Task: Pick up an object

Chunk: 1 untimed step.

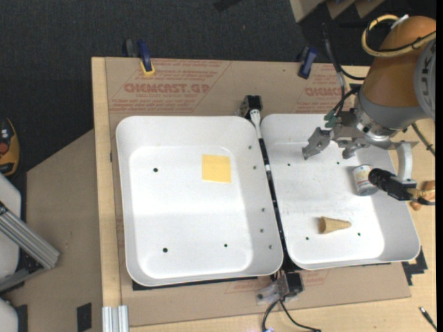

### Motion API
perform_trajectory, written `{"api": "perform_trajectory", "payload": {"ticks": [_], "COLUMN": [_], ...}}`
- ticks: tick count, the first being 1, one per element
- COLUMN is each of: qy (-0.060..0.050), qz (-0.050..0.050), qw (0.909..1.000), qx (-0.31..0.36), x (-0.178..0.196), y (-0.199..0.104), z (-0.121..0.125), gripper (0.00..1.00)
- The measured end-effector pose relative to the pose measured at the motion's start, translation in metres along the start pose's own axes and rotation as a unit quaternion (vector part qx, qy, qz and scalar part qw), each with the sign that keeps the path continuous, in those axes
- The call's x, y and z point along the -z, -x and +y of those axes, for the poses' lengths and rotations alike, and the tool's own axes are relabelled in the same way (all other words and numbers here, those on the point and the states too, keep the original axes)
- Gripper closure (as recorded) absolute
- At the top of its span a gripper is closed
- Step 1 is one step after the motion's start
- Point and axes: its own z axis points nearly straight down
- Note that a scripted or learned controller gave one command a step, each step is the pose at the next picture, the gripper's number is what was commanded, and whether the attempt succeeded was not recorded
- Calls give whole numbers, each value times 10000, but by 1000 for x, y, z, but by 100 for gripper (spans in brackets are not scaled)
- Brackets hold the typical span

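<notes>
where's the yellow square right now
In the camera view, the yellow square lies flat in the left bin, right of its middle toward the far rim.

Arm (398,61) cut by right edge, orange object (5,147) — by left

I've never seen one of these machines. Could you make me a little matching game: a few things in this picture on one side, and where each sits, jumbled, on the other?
Things
1. yellow square
2. tan cone
3. hand
4. blue clamps

Places
A. near part of the right bin, toward the camera
B. far edge of the bench
C. in the left bin
D. over the far part of the right bin

Pairs: 1-C, 2-A, 3-D, 4-B
</notes>
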Motion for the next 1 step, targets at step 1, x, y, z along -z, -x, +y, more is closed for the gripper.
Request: {"api": "perform_trajectory", "payload": {"ticks": [1], "qy": [14], "qz": [-3], "qw": [10000], "qx": [3], "x": [11], "y": [0], "z": [1], "gripper": [100]}}
